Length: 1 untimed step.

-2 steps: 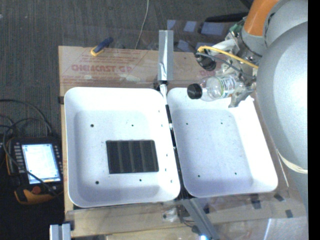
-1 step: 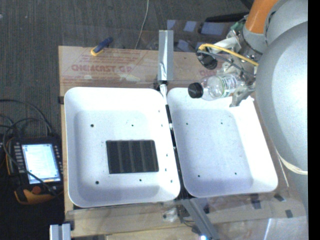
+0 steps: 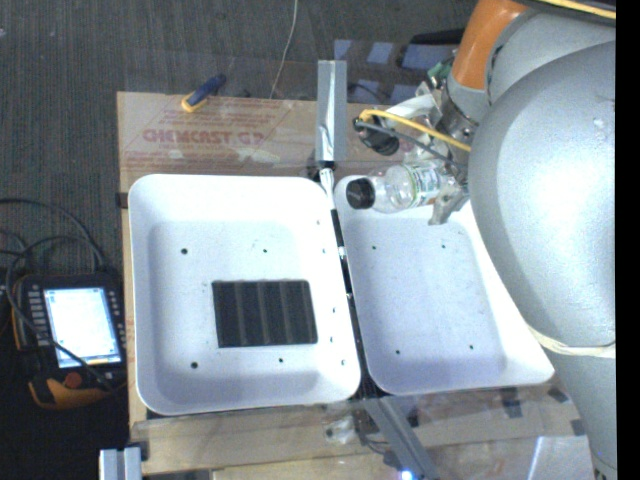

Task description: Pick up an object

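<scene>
Camera view: we judge the lift step is under way. The clear bottle (image 3: 400, 188) with a dark cap lies sideways at the upper centre-right, over the right bin's (image 3: 430, 368) top rim, held between the fingers of the gripper (image 3: 440, 183). Next: raise it steadily. The arm (image 3: 550, 198) fills the right side, wrist pointing left.

Two white bins (image 3: 170, 388), one clear bottle (image 3: 400, 188), one dark ribbed pad (image 3: 264, 313).
</scene>
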{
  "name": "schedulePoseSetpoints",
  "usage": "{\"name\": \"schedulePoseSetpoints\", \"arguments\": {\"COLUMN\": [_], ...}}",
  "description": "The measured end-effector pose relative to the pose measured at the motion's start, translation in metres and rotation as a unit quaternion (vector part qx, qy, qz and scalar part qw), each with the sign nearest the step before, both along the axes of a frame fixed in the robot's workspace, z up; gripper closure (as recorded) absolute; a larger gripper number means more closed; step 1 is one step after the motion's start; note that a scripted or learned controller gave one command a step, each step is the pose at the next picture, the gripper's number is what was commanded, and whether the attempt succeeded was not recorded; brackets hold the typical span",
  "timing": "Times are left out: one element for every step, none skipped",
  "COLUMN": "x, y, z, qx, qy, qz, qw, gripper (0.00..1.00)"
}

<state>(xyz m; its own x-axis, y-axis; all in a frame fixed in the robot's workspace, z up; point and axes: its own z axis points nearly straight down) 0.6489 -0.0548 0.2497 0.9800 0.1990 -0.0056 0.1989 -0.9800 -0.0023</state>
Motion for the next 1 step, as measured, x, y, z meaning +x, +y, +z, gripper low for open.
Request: {"name": "schedulePoseSetpoints", "arguments": {"x": [-0.0006], "y": [-0.0008], "z": [0.0072], "qx": [0.0009], "qy": [0.003], "qz": [-0.001], "qw": [1.0000], "gripper": [1.00]}}
